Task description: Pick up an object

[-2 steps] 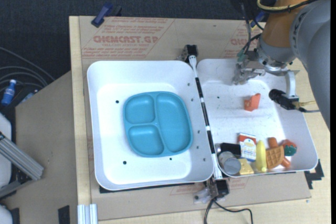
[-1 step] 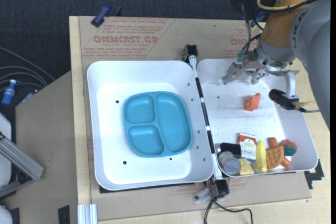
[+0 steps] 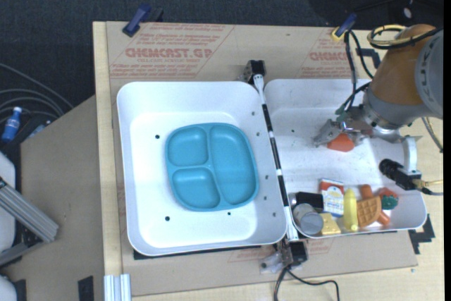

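Glossy smooth plastic white bins (image 3: pixel 134 151), matt blue plastic divided plate (image 3: pixel 211 166), paper-faced bench board (image 3: pixel 169 49) at 12 o'clock.

The arm (image 3: pixel 416 74) came in as a thick rounded body, grey at its outer curve, with a broad orange band (image 3: pixel 396 74) wrapped above the wrist. Below the band sat a paler grey collar (image 3: pixel 386 118), ringed and metallic in look. A thin yellow cable (image 3: pixel 386 32) looped over the top of the arm, black cables trailing beside it. The gripper (image 3: pixel 338 132) was small, grey and angular.
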`<state>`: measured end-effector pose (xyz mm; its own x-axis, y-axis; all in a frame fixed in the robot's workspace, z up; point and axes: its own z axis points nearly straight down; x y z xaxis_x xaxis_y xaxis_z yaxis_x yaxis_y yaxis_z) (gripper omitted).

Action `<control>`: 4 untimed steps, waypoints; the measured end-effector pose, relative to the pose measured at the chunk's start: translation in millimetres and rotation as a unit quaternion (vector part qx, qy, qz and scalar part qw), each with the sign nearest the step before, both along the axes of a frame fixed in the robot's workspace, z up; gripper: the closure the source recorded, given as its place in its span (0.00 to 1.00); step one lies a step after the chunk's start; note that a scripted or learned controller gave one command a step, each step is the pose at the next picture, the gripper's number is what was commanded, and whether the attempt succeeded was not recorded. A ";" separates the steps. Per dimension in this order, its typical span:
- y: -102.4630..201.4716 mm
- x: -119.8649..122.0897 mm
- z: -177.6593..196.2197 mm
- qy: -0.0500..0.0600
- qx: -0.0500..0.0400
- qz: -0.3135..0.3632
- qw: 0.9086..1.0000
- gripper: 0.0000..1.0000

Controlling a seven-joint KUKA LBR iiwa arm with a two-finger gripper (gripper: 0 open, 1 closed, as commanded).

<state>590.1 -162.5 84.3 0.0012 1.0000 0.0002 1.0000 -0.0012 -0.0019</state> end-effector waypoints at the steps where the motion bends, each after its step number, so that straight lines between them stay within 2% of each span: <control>1: 0.6 0.9 10.4 -0.001 0.000 0.000 1.000 1.00; 2: 46.4 -28.5 152.8 -0.002 0.000 0.001 1.000 1.00; 3: 133.4 -51.6 181.5 0.000 0.000 0.001 1.000 1.00; 4: 164.8 -110.6 184.1 0.001 0.000 0.001 1.000 1.00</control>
<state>479.5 2.4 268.5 -0.0006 1.0000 0.0009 1.0000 0.0007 -0.0034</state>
